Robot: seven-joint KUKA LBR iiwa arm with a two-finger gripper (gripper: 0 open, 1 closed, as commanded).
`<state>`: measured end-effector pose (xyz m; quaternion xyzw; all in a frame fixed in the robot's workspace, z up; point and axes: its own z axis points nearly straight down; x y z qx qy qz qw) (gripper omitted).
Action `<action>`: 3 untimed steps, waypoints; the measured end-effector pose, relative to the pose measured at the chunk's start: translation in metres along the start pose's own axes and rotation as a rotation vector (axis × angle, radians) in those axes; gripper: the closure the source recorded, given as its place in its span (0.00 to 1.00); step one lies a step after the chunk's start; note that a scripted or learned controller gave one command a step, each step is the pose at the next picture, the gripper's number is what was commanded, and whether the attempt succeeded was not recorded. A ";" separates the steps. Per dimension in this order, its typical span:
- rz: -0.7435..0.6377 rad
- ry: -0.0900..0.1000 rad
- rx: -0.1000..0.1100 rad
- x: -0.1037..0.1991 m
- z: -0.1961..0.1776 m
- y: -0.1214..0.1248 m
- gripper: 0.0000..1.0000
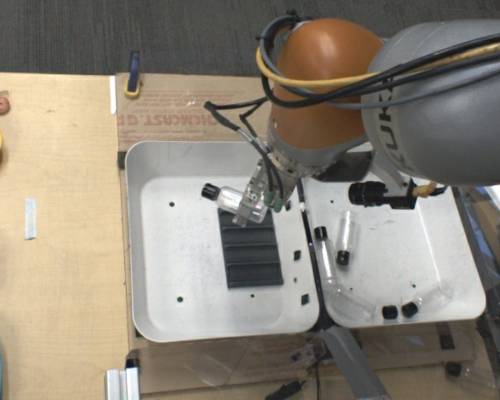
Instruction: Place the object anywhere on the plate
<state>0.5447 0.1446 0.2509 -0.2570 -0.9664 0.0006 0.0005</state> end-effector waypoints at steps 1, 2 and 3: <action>0.000 0.000 0.000 0.000 0.000 0.000 0.00; -0.082 0.002 0.002 0.080 0.135 0.023 0.00; -0.075 0.002 0.002 0.077 0.126 0.022 1.00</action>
